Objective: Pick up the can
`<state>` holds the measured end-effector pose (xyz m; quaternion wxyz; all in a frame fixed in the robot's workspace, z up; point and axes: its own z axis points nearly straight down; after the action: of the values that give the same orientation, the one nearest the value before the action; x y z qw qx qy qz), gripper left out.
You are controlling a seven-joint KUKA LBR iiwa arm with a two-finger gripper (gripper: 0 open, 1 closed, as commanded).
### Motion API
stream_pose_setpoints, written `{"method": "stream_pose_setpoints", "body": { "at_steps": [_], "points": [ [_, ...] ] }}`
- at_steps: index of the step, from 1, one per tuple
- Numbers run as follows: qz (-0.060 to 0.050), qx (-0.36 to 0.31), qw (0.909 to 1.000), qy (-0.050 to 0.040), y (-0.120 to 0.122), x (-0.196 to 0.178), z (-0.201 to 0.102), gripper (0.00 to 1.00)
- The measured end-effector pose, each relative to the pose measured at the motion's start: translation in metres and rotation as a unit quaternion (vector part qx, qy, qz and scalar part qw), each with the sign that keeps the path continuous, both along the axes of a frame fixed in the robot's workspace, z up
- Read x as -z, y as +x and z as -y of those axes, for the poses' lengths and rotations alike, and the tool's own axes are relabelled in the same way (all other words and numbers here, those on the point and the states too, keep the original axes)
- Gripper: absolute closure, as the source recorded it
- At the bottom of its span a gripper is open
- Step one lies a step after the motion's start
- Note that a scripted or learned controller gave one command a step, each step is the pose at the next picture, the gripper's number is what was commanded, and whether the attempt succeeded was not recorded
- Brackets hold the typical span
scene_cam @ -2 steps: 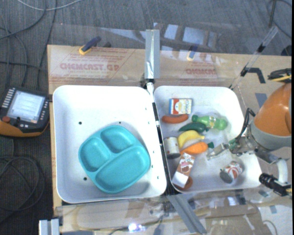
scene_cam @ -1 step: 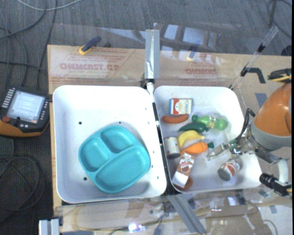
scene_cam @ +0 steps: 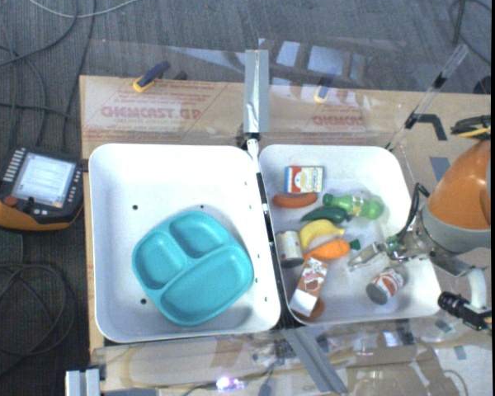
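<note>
Bins first: two shallow white plastic bins sit side by side on the bench, the left bin [scene_cam: 115, 221] bearing a turquoise three-compartment plastic tray [scene_cam: 194, 268], smooth and rounded at its corners. The right bin [scene_cam: 346, 159] carries the clutter. The grey arm with its orange band [scene_cam: 466, 196] reaches in over that bin's right rim, and its metal two-finger gripper [scene_cam: 371, 254] points leftward, low over the bin floor; whether it is parted or closed is not clear from this angle, and nothing is seen held in it.

The small cylindrical metal can with a red and white label [scene_cam: 385, 286] lies on its side near the bin's front right corner, just below and slightly right of the gripper, close but apart from it. Its long axis runs aslant, one end toward the front left, the other toward the back right. Judged from this, the gripper must drop back toward the front and straddle the can across its round body, which may roll.

Smaller things lie to the left: a brown glossy bottle with a white label [scene_cam: 309, 287], a green plastic bottle [scene_cam: 353, 206], a yellow toy banana [scene_cam: 320, 233], an orange toy carrot [scene_cam: 330, 250], a red and white box [scene_cam: 304, 178], a red toy sausage [scene_cam: 294, 200].
</note>
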<state>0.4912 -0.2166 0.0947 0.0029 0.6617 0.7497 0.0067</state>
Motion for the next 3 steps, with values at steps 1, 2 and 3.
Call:
{"method": "stream_pose_setpoints", "body": {
  "at_steps": [1, 2, 3],
  "points": [
    [0.001, 0.011, 0.9999, 0.001, 0.001, 0.0, 0.0, 0.0],
    [0.002, 0.021, 0.9998, 0.0013, 0.001, 0.0, -0.001, 0.0],
    [0.001, 0.024, 0.9997, 0.0001, 0.083, 0.002, -0.003, 0.0]
  ]
}}
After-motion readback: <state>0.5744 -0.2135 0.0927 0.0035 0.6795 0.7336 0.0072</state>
